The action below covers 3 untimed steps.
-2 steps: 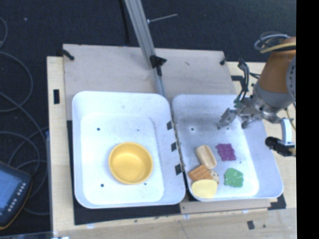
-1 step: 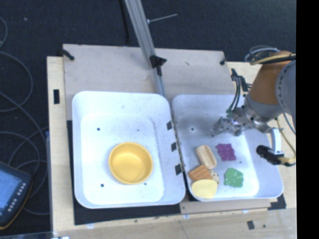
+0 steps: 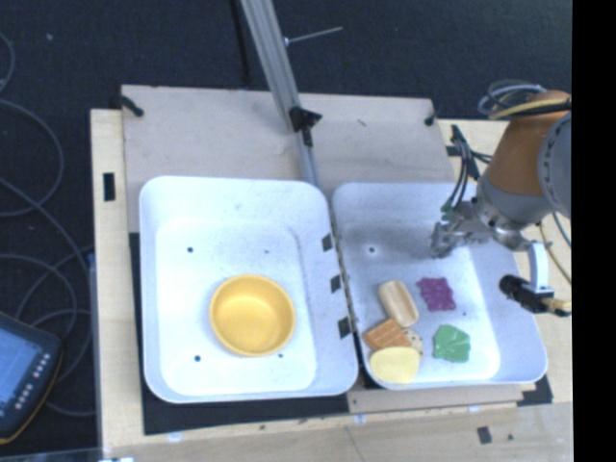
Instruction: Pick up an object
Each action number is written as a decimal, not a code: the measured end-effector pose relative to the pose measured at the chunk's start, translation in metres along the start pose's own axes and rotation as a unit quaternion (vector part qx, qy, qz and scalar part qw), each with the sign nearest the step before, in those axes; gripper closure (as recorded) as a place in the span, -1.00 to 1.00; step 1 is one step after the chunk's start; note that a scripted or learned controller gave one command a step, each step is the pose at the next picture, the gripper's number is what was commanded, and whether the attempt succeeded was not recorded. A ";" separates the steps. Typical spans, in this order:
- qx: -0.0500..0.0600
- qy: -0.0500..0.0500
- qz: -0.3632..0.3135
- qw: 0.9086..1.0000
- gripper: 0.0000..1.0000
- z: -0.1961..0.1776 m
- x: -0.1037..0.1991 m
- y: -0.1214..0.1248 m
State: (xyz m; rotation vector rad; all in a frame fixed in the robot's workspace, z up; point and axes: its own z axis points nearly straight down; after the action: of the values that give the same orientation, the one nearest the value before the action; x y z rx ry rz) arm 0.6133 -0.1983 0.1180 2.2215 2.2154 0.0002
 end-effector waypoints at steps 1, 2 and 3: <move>-0.003 0.000 0.000 1.000 1.00 -0.065 -0.004 0.001; -0.003 0.000 -0.003 1.000 1.00 -0.120 -0.006 0.003; 0.000 0.000 -0.003 1.000 1.00 -0.115 -0.008 0.003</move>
State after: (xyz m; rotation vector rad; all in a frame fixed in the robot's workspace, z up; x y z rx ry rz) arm 0.6160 -0.2055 0.2334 2.2151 2.2222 -0.0005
